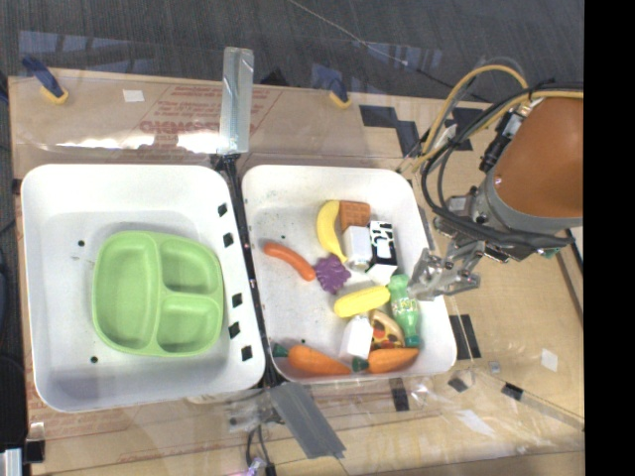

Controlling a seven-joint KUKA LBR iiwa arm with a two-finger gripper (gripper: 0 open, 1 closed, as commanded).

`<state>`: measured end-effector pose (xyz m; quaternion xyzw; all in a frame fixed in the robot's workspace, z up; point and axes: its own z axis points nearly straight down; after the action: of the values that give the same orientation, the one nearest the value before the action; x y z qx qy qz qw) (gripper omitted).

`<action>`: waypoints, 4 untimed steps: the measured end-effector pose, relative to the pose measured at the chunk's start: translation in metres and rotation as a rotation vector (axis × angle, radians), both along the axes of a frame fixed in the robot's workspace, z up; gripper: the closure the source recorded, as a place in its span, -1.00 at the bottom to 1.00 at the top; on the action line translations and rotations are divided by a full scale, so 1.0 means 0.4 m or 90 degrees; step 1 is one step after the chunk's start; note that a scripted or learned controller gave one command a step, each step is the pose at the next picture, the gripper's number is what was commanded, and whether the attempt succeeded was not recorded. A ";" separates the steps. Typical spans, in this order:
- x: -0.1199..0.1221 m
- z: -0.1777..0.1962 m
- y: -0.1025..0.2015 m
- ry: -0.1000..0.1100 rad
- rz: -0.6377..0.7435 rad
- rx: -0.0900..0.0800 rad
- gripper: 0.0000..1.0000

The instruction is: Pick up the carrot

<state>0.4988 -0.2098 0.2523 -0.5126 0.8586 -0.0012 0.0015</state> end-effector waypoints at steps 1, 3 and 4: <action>-0.054 -0.178 0.024 0.005 0.200 0.002 1.00; 0.060 0.059 0.002 0.001 0.533 0.000 1.00; -0.056 -0.073 0.074 0.005 0.741 0.003 1.00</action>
<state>0.4763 -0.1801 0.2232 -0.9002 0.4355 0.0034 -0.0001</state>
